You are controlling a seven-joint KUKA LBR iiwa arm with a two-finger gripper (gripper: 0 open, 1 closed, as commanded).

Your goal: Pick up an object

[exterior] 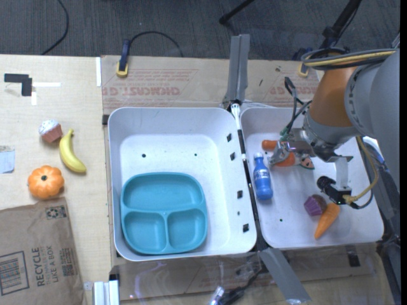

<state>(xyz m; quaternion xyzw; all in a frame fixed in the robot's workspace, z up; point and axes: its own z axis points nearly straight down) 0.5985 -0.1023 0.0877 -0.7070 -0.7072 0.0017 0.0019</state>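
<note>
In the right bin (pixel 280 224), a blue bottle (pixel 261 178) lies close to the left wall. A purple block (pixel 314 204) and an orange carrot (pixel 326 220) lie near the front right. An orange toy (pixel 285 159) rests in the back half, with a smaller orange piece (pixel 269 144) just beyond it. My gripper (pixel 283 151) is low over that orange toy, right of the bottle's cap, and its body hides part of the toy.
The left bin (pixel 127 132) holds a teal divided plate (pixel 164 212) at its front. On the bench to the left lie a banana (pixel 70 152), a small pumpkin (pixel 46 182), a cupcake (pixel 50 131) and a paper bag (pixel 38 253). A metal divider (pixel 239 75) separates the bins.
</note>
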